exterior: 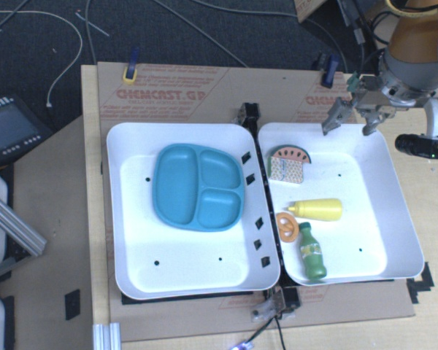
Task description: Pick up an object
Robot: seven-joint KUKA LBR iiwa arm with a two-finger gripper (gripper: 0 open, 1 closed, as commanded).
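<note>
Yellow bottle lying on its side mid-way along the right bin's left half, not yet picked.

Camera view: the tool is seen above the right bin's far edge, fingers spread and holding nothing. The yellow bottle is judged the easiest target; a green bottle and a pretzel lie just beside it, a watermelon slice further off. The fingers are best set across its narrow width, clear of those neighbours. A blue plate sits in the left bin.
</note>
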